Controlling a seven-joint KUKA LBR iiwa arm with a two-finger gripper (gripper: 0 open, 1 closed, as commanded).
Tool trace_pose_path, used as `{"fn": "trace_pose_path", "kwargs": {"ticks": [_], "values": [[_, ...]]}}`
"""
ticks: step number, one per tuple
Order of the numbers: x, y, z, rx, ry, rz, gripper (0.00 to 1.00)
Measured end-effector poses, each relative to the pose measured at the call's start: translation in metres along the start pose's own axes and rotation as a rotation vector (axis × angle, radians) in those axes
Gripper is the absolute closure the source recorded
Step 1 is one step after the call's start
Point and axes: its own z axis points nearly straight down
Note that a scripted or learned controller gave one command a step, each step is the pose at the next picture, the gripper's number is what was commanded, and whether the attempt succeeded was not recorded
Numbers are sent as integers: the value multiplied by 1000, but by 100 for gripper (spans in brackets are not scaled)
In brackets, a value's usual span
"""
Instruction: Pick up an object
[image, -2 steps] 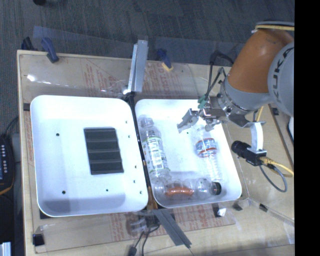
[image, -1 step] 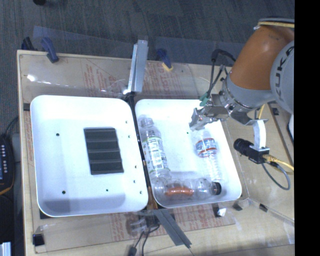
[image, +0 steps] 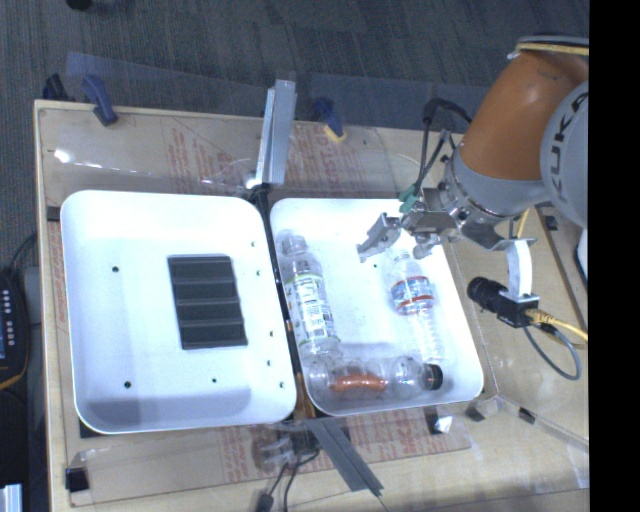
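Observation:
Three clear plastic bottles lie in the right bin (image: 350, 215). One with a white label (image: 308, 295) runs along the bin's left wall. A second with a red and blue label (image: 415, 300) lies on the right side. The third, with an orange-brown label (image: 365, 378), lies along the front wall. My gripper (image: 400, 235) hangs over the upper right part of this bin, just above the top end of the red-labelled bottle. Its fingers are spread apart, with nothing between them.
The left bin (image: 100, 330) holds a dark ribbed rectangular block (image: 207, 301) near its middle. A metal bar (image: 274, 130) stands behind the gap between the bins. Blue clamps (image: 98, 98) sit on the bench's back edge.

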Motion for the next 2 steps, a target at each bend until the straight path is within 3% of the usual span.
{"fn": "trace_pose_path", "kwargs": {"ticks": [1, 2], "values": [[2, 9, -11, -4, -1, -69, 0], [1, 9, -21, -3, -2, -73, 100]]}}
